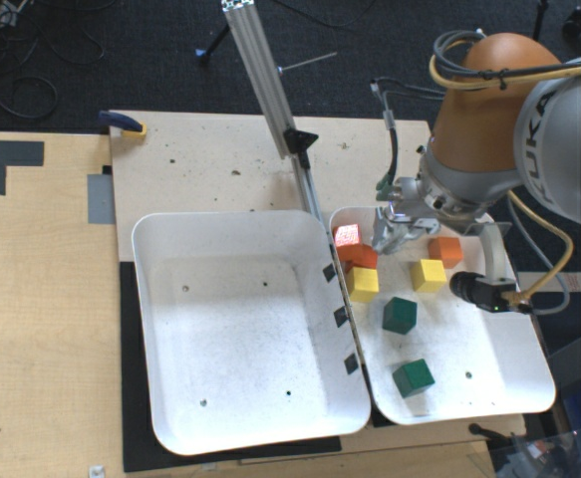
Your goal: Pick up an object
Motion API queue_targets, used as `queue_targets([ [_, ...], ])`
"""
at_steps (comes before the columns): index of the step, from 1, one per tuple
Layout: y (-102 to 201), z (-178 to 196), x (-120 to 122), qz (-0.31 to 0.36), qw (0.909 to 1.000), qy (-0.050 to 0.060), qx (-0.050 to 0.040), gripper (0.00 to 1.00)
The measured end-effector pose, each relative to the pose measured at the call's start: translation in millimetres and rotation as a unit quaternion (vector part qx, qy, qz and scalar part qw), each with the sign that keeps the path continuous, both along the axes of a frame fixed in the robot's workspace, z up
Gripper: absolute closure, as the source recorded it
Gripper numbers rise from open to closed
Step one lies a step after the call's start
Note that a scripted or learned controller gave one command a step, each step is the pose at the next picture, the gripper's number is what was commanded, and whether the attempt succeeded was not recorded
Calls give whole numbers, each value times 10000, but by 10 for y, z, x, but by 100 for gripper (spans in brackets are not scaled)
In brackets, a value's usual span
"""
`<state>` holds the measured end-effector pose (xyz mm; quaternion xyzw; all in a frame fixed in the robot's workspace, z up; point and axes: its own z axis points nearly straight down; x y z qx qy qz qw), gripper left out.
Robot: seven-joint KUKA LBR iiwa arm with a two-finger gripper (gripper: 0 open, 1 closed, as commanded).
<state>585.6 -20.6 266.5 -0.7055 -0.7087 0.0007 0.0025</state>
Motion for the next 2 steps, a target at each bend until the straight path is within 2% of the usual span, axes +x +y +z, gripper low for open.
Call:
queue_targets([
  [2,1003,-175,-149,2,10000,6,-3,100],
])
